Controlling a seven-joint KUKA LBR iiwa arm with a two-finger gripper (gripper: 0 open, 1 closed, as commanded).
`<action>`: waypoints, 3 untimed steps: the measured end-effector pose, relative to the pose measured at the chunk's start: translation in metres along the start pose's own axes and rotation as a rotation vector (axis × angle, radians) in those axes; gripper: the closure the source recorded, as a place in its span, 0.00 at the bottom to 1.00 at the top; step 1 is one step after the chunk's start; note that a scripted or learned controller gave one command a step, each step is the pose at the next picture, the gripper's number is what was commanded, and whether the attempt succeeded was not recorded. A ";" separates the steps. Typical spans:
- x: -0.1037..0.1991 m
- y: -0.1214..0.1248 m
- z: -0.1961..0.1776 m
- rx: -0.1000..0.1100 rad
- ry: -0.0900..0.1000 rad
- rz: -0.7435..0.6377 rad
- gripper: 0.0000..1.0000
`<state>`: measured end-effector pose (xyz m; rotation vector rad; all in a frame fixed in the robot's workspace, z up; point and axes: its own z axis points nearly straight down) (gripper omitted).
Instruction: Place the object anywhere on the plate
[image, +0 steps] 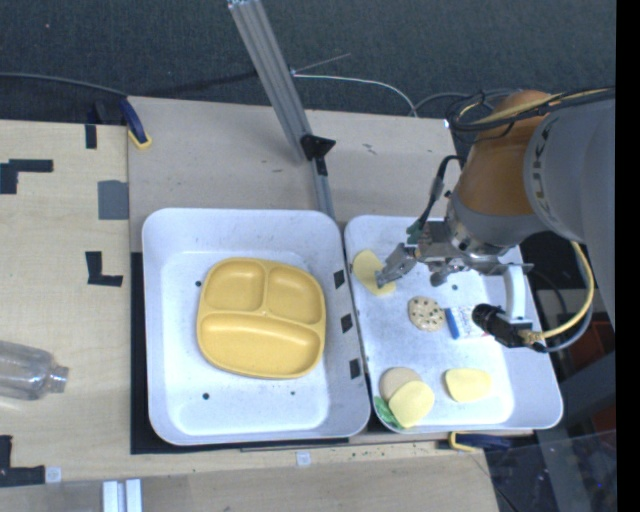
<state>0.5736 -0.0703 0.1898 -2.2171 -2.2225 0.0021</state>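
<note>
The bench (60, 300) spans the frame, pale wood with black tape marks at the left. The arm (545, 150), grey with an orange band, comes in from the upper right and bends down over the right bin. The left bin (170, 400) sits at centre and the right bin (535, 395) just beside it, their rims touching.

The plate (262, 317), yellow with three compartments, lies in the middle of the left bin with nothing on it.

A metal bar (275, 75) slants from the top of the frame down to the bins' upper edges. A clear bottle (25, 372) lies on its side at the left edge.

The gripper (400, 262) hangs over the upper left part of the right bin. Its fingers look slightly parted, their tips at a pale yellow piece (368, 270) by the bin's left wall; I cannot tell whether they grip it.

Other items lie in the right bin: a yellow oval (468, 384) at lower right, a yellow round (411, 402) beside a tan round (398, 379) at lower left, and a cookie (427, 314) near the middle, with a small blue item (453, 323) just right of it.
</note>
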 end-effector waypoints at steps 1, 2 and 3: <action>-0.002 0.002 -0.066 -0.009 -0.001 0.000 0.00; -0.001 0.001 -0.072 -0.002 -0.002 0.000 1.00; -0.013 -0.035 -0.147 -0.009 -0.002 0.003 1.00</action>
